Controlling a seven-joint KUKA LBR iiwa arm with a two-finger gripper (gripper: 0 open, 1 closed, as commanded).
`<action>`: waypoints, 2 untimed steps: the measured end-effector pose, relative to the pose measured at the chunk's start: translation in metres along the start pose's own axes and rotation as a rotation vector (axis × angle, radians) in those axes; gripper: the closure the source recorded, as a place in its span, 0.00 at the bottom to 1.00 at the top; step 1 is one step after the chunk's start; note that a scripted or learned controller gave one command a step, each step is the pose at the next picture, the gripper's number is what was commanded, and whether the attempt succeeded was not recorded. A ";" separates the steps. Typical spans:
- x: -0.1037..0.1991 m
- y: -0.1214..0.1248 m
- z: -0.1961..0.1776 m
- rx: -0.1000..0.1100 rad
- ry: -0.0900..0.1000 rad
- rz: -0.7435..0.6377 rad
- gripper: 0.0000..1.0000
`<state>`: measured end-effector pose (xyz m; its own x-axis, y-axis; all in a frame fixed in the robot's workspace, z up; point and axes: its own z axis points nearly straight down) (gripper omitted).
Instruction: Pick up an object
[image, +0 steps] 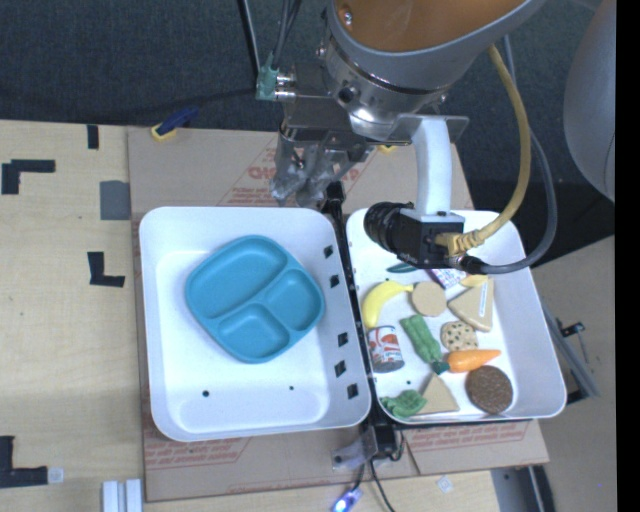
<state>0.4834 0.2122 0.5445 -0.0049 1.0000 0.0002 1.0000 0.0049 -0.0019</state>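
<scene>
Claw (310, 185) hangs above the far rim of the bins, roughly over the divide between the left bin (160, 330) and the right bin (540, 335). It is not over any object yet. Nothing shows in it, and I cannot tell from this slant whether it is released or clenched. Judged step: approach, target not yet reached. The pickable things sit mostly in the right bin, in a tight cluster of toy food: banana (383, 298), small can (386, 348), green pickle (422, 340), carrot (472, 359), speckled cookie (458, 335), brown round patty (489, 388) and a green leafy piece (405, 403). The left bin carries a blue divided plate (255, 298), lying flat by itself. The plate looks wide and low, so it is a poor two-finger grab unless taken by its rim. The banana is probably the better bet, as it is nearest the claw and on the cluster's edge beside the divider wall. Come straight down and close across its narrow width, not along its length. Risks are clipping the divider wall or nudging the can just beside it. The patty at the near corner has free room on its outer side, so it could serve as a fallback.
</scene>
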 end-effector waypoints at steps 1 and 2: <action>0.021 -0.001 0.144 0.014 -0.008 0.002 1.00; 0.021 0.000 0.126 0.002 -0.001 0.001 1.00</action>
<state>0.4833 0.2336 0.4190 -0.0035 1.0000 -0.0012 1.0000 0.0035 -0.0037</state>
